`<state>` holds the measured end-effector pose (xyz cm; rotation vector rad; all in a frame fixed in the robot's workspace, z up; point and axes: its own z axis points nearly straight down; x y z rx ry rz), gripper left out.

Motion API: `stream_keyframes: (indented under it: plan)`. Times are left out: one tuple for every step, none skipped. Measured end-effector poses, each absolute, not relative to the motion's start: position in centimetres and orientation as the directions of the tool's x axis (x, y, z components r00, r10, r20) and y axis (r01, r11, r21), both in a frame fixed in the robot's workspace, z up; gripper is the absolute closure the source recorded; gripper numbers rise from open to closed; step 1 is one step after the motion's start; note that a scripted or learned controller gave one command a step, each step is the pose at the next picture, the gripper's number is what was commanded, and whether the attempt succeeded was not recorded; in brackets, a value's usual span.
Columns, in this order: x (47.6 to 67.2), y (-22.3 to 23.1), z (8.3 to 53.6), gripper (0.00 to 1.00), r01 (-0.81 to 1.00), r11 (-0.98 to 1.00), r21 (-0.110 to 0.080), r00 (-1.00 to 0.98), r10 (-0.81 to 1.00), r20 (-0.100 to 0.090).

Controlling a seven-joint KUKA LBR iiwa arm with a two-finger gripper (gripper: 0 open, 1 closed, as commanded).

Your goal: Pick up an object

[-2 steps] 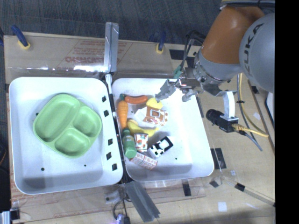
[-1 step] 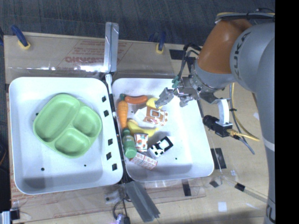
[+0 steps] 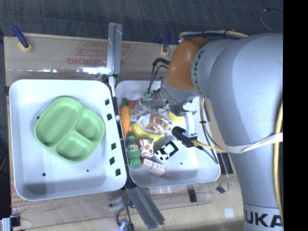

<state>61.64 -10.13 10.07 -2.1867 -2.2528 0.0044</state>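
1. The big grey arm [image 3: 240,90] is sitting closest to the camera and hogging the view's right side. Its orange band [image 3: 185,66] is bending down over the right bin [image 3: 204,172].
2. The gripper [image 3: 153,100] is hanging low at the far end of that bin, right over the top of the pile. Honestly I can't tell if it's open or shut, since the wrist is blocking too much. I'm not seeing anything clearly held in it either.
3. An orange-and-white carton [image 3: 156,123] is lying just in front of the gripper, toward the bin's near edge. It's very close, but I can't say whether they're touching.
4. A banana [image 3: 142,131] is lying beside that carton, a bit further out from the gripper and toward the view's left.
5. A carrot [image 3: 125,119] is lying to the view's left of the gripper, running along the bin's left wall. It's near the gripper but apart from it.
6. A green bottle [image 3: 133,153] is lying along that same wall past the carrot, further from the gripper.
7. A small red-and-white carton [image 3: 147,147] is sitting just beside the bottle. Another little carton [image 3: 153,166] is lying at the near end of the pile, the furthest of the bunch from the gripper.
8. Well apart from the gripper, off to the view's left, a green divided plate [image 3: 70,128] is sitting in the left bin [image 3: 29,88].
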Motion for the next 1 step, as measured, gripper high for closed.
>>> stream_keyframes:
  plan:
    - [57.09,-9.74,12.57,0.0,0.987,0.16,-0.003,-0.16,0.987,0.001]
